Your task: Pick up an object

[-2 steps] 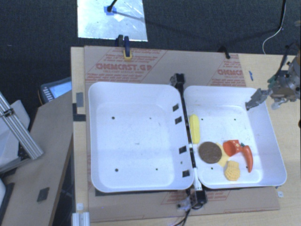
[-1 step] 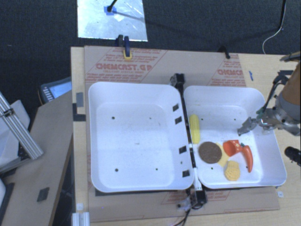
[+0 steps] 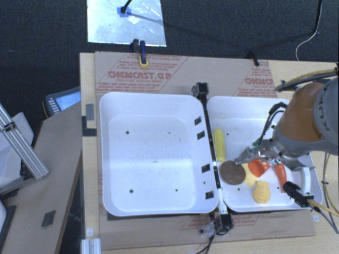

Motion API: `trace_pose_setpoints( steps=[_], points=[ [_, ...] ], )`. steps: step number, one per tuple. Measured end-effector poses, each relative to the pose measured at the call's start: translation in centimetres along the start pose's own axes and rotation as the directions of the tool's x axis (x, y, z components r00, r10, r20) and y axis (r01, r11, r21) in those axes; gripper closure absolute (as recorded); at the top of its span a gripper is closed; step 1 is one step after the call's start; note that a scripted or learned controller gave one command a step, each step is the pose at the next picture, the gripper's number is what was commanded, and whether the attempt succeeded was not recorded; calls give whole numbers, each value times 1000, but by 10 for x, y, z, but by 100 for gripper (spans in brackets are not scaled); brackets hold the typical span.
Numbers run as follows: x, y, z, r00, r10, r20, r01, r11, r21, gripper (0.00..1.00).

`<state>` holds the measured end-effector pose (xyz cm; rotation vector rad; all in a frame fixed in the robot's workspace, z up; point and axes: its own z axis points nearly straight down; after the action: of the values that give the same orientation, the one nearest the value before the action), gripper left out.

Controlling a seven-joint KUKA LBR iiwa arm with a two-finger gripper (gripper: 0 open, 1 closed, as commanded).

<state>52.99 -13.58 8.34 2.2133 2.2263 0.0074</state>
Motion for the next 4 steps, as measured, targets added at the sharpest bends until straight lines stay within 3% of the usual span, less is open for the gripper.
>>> trace_pose_setpoints(
  steps=[1,2,3,4],
  points=[
    [-4,0,-13,1000,2,3,-2,1000,-1,100],
    [60,26,-163,1000,-7,1,7,1000,-15,100],
    [107,-4,-203,1000,-3,1,3,1000,0,100],
    [190,18,-192,1000,-7,-1,7,1000,3,100]
  ],
)
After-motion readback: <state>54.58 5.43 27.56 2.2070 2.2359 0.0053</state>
